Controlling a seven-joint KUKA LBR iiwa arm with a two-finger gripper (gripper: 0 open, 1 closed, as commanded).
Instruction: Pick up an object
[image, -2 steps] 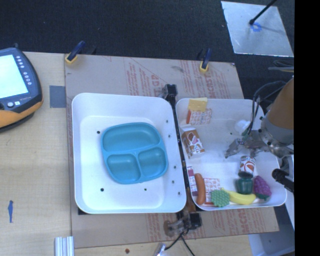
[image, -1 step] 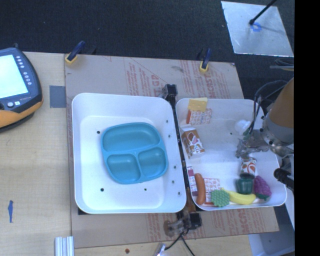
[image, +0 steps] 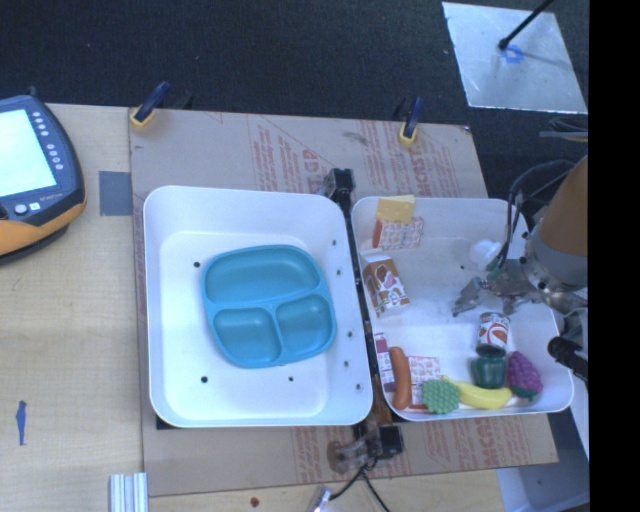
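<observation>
Hand hanging over the right bin, nothing between its fingers.

The hand (image: 480, 292) is reaching in from the right and hovering low over the bare middle of the right bin (image: 440, 215), fingers spread wide and holding nothing. Candidate objects are lying close by: a small can (image: 494, 331) just beside the hand, a dark green cup (image: 489, 370) below it, purple grapes (image: 524, 374), a banana (image: 483, 397) and a green bumpy toy (image: 439, 395) along the near wall. A sausage (image: 400, 372) and small cartons (image: 386, 283) are sitting toward the divider. The left bin (image: 165, 300) is carrying a blue divided plate (image: 268, 304). Judgement: the open hand is lining up for a descent, likeliest onto the can.
</observation>
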